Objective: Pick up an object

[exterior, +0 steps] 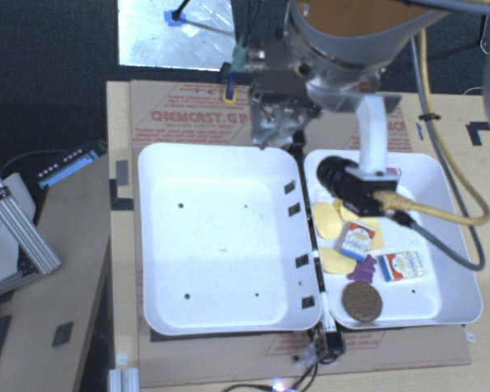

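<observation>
A view from above, at a slant, of a pale wooden table (121, 317) carrying a sheet of cardboard with red printing (188, 117) and two shallow white bins side by side. The left bin (220, 219) takes up the middle of the frame; the right bin (449, 300) sits at the lower right.

All the loose things lie in the left half of the right bin. Flat yellow pieces (327, 216) lie near its left wall. A small red, white and blue packet (356, 240) rests on them. Just right of it and lower is a second small packet (402, 265), red and white. A small purple piece (362, 269) lies between the packets and touches a round brown disc (363, 300) just below it, near the bin's front edge.

The grey and orange arm (351, 23) enters at the upper right. Its gripper (278, 129) hangs at the top centre, over the back rims where the two bins meet, well apart from the loose things. It looks blurred, so how far it is open cannot be told, and nothing is seen held in it.
</observation>
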Robot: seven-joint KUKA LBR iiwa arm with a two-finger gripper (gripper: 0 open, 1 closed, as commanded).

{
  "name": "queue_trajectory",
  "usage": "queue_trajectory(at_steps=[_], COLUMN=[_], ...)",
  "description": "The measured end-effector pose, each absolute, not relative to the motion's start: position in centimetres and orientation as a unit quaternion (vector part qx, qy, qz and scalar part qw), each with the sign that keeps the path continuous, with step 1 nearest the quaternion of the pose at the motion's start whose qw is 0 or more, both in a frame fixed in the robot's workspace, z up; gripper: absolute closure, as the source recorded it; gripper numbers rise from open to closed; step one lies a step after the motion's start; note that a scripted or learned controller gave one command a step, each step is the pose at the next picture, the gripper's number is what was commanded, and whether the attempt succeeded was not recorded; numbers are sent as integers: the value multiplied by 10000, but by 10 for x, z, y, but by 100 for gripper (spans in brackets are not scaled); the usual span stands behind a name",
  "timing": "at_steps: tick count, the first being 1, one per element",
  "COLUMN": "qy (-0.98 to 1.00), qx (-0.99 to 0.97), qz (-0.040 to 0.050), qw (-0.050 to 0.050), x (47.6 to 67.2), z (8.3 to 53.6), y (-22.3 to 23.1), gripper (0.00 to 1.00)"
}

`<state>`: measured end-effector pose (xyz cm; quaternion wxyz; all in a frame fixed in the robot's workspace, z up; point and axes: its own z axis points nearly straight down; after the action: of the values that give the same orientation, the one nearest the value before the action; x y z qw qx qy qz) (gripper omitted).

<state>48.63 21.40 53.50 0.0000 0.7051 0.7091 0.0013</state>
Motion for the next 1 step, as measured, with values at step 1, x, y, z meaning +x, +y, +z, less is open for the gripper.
queue_trajectory(at_steps=[1], qy=[7090], qx=[7052], qz=[12], qw=[0], x=[486], z=[535], y=[235], gripper=[100])
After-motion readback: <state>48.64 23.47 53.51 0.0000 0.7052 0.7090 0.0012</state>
